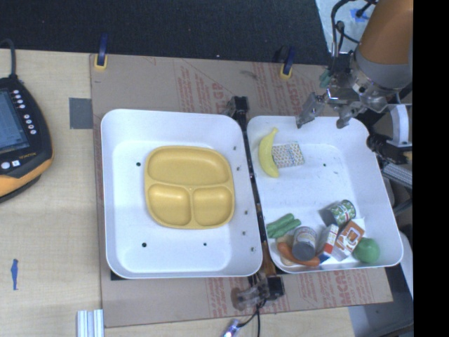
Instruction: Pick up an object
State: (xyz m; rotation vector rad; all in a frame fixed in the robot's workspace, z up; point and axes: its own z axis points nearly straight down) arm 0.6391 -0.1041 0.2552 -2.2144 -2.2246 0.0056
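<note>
— Two dark fingers, spread wide apart with nothing between them: that is how the two-finger gripper (324, 116) stands, over the far rim of the right-hand white plastic bin (365, 161).

— And what is closest below the jaws?

— Just down and left of them, the curved yellow banana (267, 154), lying lengthwise by the bin's left wall. Touching its right side is a small flat square packet with a blue-and-white speckled pattern (288, 154). Any print on it is too small to read.

— The rest?

— Well away from the jaws, heaped in the bin's near corner: a green pod-shaped vegetable toy (282, 225), a grey round tin lying on its side (304, 243), an orange carrot-like piece (293, 253) partly under it, a green-labelled can (341, 211), a white and red-orange carton (346, 238) and a round green ball (367, 250). The carton and can have labels, but I cannot make out the writing.

— To the jaws' far left?

— The left white bin (123, 188), holding a yellow plastic plate with three compartments (189, 186).
</note>
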